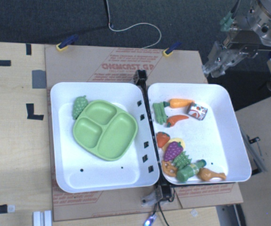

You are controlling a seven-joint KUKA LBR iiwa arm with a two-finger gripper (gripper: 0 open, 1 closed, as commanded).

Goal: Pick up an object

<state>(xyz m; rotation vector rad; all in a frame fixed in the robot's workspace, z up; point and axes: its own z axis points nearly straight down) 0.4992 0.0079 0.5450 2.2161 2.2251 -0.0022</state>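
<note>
Overhead, the gripper (219,62) hangs past the top right corner of the right bin (229,126), above the dark floor and well apart from every toy. Its fingers appear slightly parted with nothing between them, though their tips blur into the grey metal, so how wide they stand is only a guess.

Below and to the left, the small can (197,111) lies on its side in the upper part of the right bin, just right of the carrot (180,102). It looks the easiest pick: light, stiff and standing clear of its neighbours. Its round wall may roll or slip, so a hold across the middle of the body should suit best. The carrot and the orange pepper (177,120) are likely hollow plastic, hard, smooth and tapered, best taken at the thick middle. The green beans (159,112) sit tight against the dividing wall, awkward for a closing pair of fingers.

Lower down, the grapes (172,150), the tomato (162,138) and other play food crowd together, touching, a poor spot for a clean grasp.

In the left bin (65,164) rests a green plate (105,130), with a green bumpy fruit (79,106) at its upper left edge.
</note>
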